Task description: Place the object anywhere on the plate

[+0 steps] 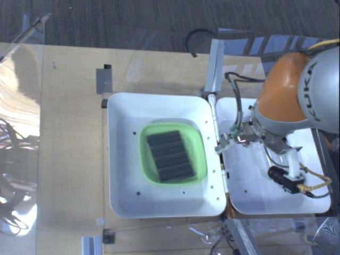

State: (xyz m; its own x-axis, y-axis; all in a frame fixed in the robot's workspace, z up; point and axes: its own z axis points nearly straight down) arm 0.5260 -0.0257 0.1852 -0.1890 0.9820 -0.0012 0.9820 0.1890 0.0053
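Grey arm (313,89) with orange band comes in from the counter's right edge, wrist bent down over the right bin (249,193). Its bulk covers that bin's rear half. Pincer (237,138) sits low at the right bin's left wall, just beside the divide between bins; it is small, blurred and partly under the wrist, so I cannot tell its opening or whether it has hold of anything. A black cable and connector (284,178) with yellowish wires hang off the wrist over the right bin's floor, near its front-right part.

Left bin (122,158) sits toward the counter's middle. In it a green plate (146,158), squarish with rounded corners, lies near the bin's centre. On the plate lies a dark ribbed rectangular object (170,155), flat, tilted a little relative to the plate edges, inside the rim. Object and pincer are apart, with the bin walls between them.

The counter (64,142) is light wood; its left edge has glare from a clear panel.
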